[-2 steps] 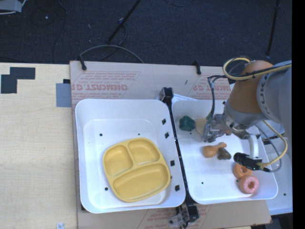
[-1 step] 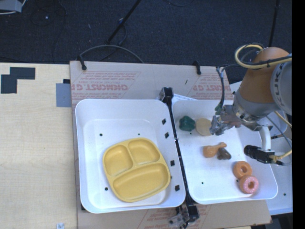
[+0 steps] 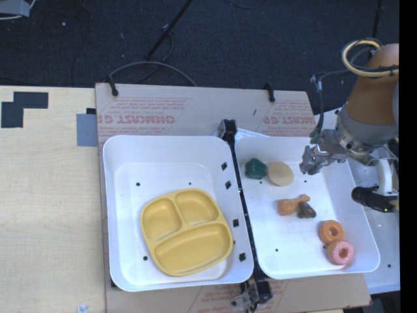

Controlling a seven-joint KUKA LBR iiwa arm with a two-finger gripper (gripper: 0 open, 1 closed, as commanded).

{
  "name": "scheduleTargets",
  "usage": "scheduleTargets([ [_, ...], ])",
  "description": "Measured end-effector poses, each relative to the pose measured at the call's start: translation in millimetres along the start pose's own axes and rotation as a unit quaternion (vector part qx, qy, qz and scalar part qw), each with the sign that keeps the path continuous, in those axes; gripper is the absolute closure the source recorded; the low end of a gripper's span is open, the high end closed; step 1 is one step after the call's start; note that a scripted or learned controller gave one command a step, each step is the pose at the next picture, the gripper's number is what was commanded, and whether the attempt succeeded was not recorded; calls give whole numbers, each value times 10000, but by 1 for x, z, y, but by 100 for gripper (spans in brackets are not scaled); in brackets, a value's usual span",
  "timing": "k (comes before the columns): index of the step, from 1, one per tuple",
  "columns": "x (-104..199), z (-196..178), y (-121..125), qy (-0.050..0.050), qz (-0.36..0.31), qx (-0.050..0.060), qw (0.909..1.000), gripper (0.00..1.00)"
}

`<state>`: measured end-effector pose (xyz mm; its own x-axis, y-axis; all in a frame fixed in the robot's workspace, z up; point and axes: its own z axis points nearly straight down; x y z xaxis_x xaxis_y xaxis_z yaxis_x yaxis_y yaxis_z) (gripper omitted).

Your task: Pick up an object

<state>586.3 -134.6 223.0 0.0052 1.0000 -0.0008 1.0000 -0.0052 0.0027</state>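
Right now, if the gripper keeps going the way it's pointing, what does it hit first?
Likely the tan disc: the gripper points left and slightly down toward it, with bare bin floor between. Its height above the bin is unclear, so it might pass over.

— Lighting? Even, bright, from overhead; white bins (image 3: 124, 175) near glare, soft shadows under yellow tray (image 3: 187, 232).
— Sharpness? Moderate, slightly grainy; dark floor (image 3: 195, 31) underexposed, detail lost; arm (image 3: 371, 103) edge soft, orange tint washed.

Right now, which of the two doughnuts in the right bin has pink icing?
The pink doughnut, the one closer to the bin's front corner. The other doughnut, touching it on the far side, is plain orange-brown.
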Motion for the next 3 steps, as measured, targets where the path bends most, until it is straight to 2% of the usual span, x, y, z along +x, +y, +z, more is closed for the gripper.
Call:
scheduleTargets([
  [1,-1,-4,0,6,1,20,10000,100],
  [2,44,-10,3,12,-48,18,10000,100],
  [3,105,-10,1,18,-54,33,10000,100],
])
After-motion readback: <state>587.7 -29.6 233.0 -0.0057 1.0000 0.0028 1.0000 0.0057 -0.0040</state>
